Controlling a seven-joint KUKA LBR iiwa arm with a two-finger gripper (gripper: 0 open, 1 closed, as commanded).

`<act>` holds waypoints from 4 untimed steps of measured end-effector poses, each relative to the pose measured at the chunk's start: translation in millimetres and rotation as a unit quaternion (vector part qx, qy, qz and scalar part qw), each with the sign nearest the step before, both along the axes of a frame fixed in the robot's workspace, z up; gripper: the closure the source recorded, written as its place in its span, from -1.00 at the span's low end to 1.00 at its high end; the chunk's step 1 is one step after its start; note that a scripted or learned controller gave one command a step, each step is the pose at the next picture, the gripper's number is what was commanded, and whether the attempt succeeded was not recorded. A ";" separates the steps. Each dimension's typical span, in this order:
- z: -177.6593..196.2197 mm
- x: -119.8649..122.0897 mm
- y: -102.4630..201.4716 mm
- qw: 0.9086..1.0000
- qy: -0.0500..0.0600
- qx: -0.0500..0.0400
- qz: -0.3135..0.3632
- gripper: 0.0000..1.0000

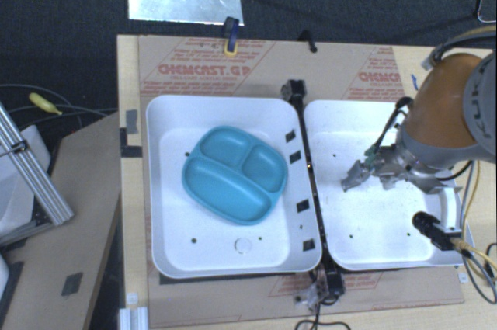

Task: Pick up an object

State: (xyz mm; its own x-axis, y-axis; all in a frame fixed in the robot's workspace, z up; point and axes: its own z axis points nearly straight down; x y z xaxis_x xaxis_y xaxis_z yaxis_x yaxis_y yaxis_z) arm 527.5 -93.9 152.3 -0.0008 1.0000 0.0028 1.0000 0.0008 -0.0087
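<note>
Arm [446, 115], grey w/ orange band, sits highest and closest to the lens, coming in over the right bin [334, 134] from the worktop's right edge. Tool [356, 177] hangs low over that bin's floor, toward its left-centre, pointing at the divider between bins. Can't tell if tool is released or clenched; tips too small and dark vs. the white floor, nothing visibly between them. Only obvious pickable obj: blue divided plate [235, 173], lying flat in the middle of the left bin [167, 165], well apart from tool, w/ the bin walls between. Risks, as I judge them: (1) tool closes where it is now, on bare right-bin floor, so grabs nothing and the try is wasted. (2) If it crosses over, a low path could clip the raised rims at the divider. (3) Plate is wide, shallow, smooth; a two-finger pinch prob. needs the rim. A grip on the flat centre would slide off, and an off-centre rim grip could let it tilt and drop. (4) Pushing down on the plate edge may skate it toward a bin wall.
</note>
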 end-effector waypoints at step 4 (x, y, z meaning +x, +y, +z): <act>77.5 -39.7 126.2 1.000 -0.008 0.000 0.005 1.00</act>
State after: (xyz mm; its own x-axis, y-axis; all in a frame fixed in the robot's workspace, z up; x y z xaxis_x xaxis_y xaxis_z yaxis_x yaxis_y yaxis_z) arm 487.7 32.3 229.8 -0.0109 0.9999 0.0023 0.9999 0.0109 0.0065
